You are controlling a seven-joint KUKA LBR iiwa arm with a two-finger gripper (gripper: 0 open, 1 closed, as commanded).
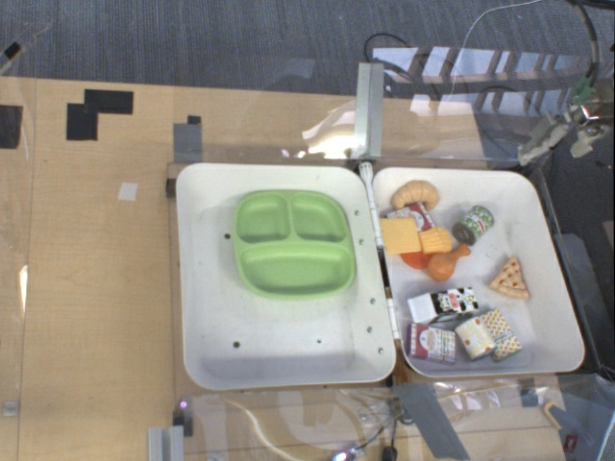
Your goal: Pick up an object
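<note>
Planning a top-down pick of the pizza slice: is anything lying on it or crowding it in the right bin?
Nothing visible does. The pizza slice lies alone on bare floor of the right bin, apart from the can and cartons.

small cartons (452, 325) and can (474, 224) bear print, none of it legible
</note>
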